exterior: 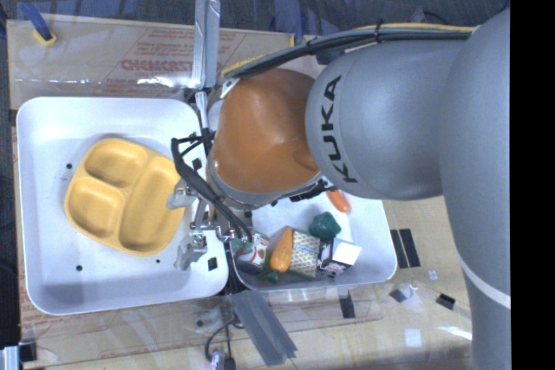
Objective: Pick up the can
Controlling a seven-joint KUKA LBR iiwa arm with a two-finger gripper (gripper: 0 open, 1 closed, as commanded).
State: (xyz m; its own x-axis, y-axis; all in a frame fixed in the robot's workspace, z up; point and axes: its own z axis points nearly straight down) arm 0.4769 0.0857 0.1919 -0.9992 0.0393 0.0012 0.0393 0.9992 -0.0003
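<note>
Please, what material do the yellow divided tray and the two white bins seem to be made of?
The yellow divided tray looks like moulded plastic with a matte to satin finish: rounded compartments, even colour, soft highlights. The left white bin and the right white bin also look like smooth plastic, with rounded corners and a faint sheen, though coated metal cannot be excluded.

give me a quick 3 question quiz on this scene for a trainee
1. True or false: the yellow tray lies in the left bin.
2. Which bin holds the carrot? A) left B) right
3. What colour is the band above the arm's wrist?

Key: 1 true. 2 B, the right bin, where it lies in a cluster with a green item and other small things. 3 orange.
</note>
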